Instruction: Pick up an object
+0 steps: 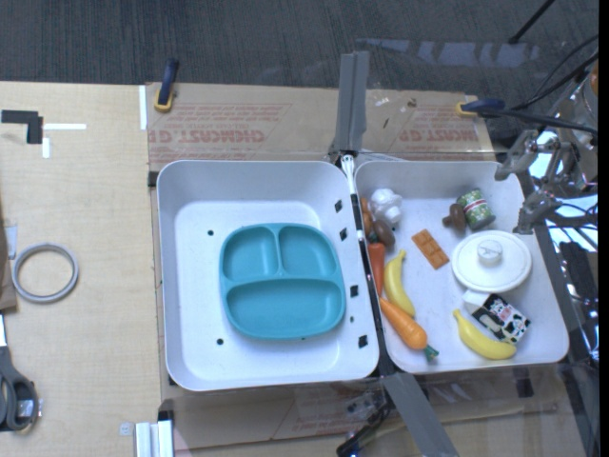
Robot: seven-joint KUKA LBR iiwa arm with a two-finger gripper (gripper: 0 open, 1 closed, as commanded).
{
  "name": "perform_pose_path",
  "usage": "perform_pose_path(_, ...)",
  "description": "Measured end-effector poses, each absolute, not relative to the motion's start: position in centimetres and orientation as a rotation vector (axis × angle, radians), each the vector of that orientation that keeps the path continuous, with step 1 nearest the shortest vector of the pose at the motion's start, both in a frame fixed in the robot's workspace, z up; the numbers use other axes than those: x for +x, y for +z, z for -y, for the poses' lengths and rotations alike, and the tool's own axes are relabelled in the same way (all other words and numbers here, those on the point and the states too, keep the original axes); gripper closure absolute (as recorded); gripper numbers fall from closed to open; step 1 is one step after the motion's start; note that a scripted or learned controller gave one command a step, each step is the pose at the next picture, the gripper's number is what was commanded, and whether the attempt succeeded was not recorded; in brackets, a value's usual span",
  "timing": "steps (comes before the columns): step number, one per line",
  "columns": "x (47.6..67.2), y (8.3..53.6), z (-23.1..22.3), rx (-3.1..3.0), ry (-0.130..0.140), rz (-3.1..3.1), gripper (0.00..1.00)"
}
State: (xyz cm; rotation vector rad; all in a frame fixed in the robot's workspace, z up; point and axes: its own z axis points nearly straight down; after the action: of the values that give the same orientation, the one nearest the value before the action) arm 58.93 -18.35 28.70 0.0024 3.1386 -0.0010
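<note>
The right bin (pixel 433 355) holds several objects. A white round lidded bowl (pixel 491 260) sits right of centre, with a green can (pixel 473 208) behind it. At the front lie a yellow banana (pixel 483 341) and a black-and-white carton (pixel 501 318). A second banana (pixel 398 284), an orange carrot (pixel 404 327), an orange wafer (pixel 431 249) and a small white toy (pixel 384 201) lie toward the left wall. My gripper (pixel 535 193) is a grey metal shape at the bin's far right rim, beside the can and bowl and touching nothing.
The left bin (pixel 181 255) holds a teal divided plate (pixel 281 279). On the bench at left lie a grey tape roll (pixel 43 272) and scissors (pixel 14 403). Clamps (pixel 168 84) sit on the cardboard behind the bins. Cables hang at the right.
</note>
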Motion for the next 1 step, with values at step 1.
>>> perform_pose_path(1,61.48,16.82,15.77,0.093,0.000,-3.139,0.00)
